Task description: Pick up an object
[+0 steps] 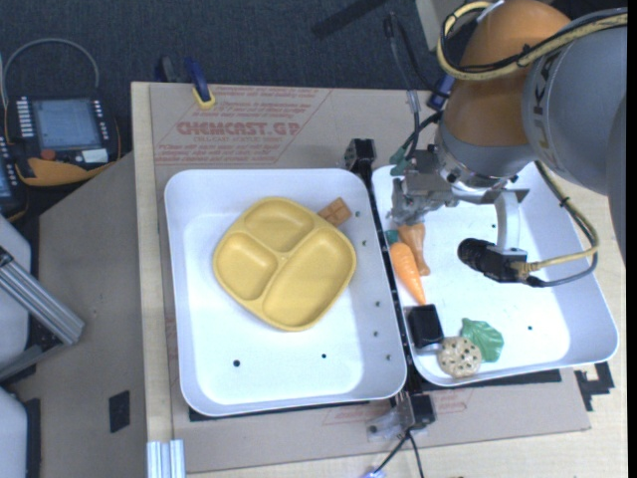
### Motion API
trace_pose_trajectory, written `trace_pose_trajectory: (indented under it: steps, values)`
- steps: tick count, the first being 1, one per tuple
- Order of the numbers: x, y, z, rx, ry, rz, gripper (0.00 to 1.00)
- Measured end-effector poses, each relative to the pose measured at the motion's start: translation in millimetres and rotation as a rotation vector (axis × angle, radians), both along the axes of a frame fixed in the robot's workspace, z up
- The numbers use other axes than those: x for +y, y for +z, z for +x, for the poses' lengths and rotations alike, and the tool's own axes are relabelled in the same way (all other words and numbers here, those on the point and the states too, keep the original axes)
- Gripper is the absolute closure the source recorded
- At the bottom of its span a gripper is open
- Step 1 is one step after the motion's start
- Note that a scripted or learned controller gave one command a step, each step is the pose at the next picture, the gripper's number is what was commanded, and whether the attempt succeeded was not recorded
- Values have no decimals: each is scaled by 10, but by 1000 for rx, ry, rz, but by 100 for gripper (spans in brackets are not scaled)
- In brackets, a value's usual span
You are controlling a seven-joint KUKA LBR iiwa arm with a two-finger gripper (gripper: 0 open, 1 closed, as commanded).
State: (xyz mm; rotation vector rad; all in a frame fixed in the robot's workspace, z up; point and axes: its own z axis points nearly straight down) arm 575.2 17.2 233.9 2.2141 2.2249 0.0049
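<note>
Carrot (406, 266) (orange) beneath pincer (406, 213).

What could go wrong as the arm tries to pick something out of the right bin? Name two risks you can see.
The carrot lies against the right bin's left wall, so the gripper above it might strike the wall or get poor purchase. The cookie, green toy and black block are clustered, so a grasp there could nudge neighbours.

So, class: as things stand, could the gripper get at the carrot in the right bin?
Probably yes. The gripper hangs right above the carrot's upper end, with nothing lying on top of it. The divider wall of the right bin close beside the carrot may crowd one side.
</note>
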Motion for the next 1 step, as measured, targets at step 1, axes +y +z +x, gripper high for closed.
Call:
trace_pose_trajectory:
  steps: [1]
  values:
    - [446, -102, 257, 0, -1, 0, 100]
